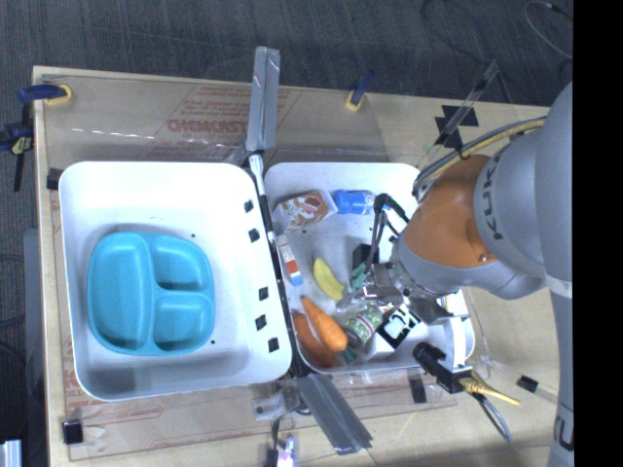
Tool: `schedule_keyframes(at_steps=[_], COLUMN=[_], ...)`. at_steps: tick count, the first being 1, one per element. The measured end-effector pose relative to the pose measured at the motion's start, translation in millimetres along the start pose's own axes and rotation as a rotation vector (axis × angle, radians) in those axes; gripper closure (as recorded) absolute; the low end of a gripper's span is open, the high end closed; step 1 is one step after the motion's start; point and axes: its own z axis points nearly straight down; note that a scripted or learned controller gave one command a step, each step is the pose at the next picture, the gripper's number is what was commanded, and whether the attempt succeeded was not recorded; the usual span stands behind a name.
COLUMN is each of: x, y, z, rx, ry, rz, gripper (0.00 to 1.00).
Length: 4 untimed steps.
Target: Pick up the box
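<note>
The box (288, 260), a thin flat carton with red and white print, lies along the left wall of the right bin (389, 175), upright on its long edge or leaning, I cannot tell which. Just right of it sit a smooth yellow banana (327, 278) and a glossy orange carrot (324, 327). The gripper (368, 288) hangs low over the bin's middle, near the banana; whether it is open or closed cannot be told. The grey arm (516, 212) bends in from the right. The left bin (146, 188) holds a moulded blue tray (151, 292).
</note>
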Motion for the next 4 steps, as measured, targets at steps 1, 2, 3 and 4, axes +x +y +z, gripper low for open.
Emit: schedule_keyframes(at_steps=[1,2,3,4], x=[-22,-22,-22,-22], y=[-2,-1,-1,0], z=[-46,-52,-59,-65], rx=[-0.006,0.0,0.006,0.013], ry=[-0.003,-0.001,0.001,0.003], rz=[-0.207,-0.211,-0.216,-0.221], gripper=[1.0,1.0,1.0,1.0])
